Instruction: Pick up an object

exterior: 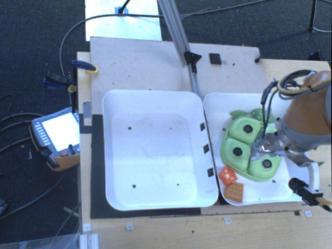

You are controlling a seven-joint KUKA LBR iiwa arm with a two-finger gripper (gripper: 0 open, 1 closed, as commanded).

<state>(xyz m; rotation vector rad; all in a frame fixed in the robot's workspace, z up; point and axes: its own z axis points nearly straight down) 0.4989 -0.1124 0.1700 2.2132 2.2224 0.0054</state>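
A large light-green toy (244,148) with several rounded lobes and dark dots lies in the right bin (215,113). My gripper (261,150) is down on its right side, between the lobes, under the grey and orange wrist. A small red-orange block (227,176) and a tan waffle-like piece (234,192) lie at the bin's near left corner, below the green toy. The arm hides the right part of the toy.
The left bin (153,147) sits beside the right one, with black clips (206,148) along the shared wall. A metal pole (176,27) slants in from the top. A handheld pendant (56,137) lies off the bench at the left.
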